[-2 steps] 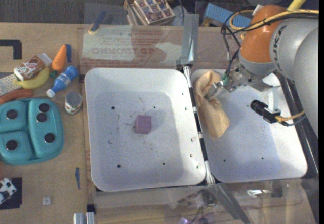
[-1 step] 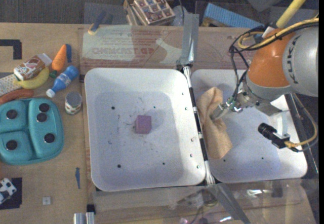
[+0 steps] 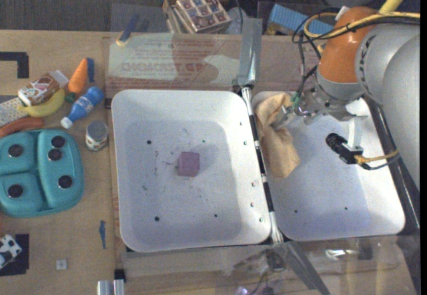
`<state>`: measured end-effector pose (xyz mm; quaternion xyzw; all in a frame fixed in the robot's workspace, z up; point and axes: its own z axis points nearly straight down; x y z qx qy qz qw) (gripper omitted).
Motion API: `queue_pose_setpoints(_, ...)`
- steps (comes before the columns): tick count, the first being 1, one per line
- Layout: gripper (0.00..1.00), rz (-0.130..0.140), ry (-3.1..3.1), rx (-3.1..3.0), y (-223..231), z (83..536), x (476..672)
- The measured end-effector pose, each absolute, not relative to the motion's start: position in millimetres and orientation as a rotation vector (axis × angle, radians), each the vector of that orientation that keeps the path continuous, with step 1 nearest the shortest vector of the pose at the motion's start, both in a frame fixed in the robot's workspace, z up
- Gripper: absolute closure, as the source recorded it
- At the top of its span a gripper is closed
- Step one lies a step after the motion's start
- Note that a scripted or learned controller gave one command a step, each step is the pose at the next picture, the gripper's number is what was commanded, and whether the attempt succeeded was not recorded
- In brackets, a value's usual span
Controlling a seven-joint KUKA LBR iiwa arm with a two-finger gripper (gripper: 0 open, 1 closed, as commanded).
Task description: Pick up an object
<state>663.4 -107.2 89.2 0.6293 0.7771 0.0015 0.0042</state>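
Observation:
A tan cloth (image 3: 279,143) lies along the left side of the right bin (image 3: 347,213), against the divider between the bins. My gripper (image 3: 285,115) is at the cloth's upper end, reaching in from the right, and is shut on a bunched fold of the cloth. The rest of the cloth trails down toward the front of the bin. A small purple cube (image 3: 188,163) sits alone near the middle of the left bin (image 3: 140,213), well away from the gripper.
A black cable plug (image 3: 339,147) hangs from the arm over the right bin. On the bench to the left are a teal tray (image 3: 40,173), a small can (image 3: 97,135), a blue bottle (image 3: 83,105) and toy food. Boxes stand behind the bins.

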Motion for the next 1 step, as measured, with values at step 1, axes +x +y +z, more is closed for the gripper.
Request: queue_pose_setpoints(1,0.00,0.010,2.592,1.758,-113.4,90.1,590.5)
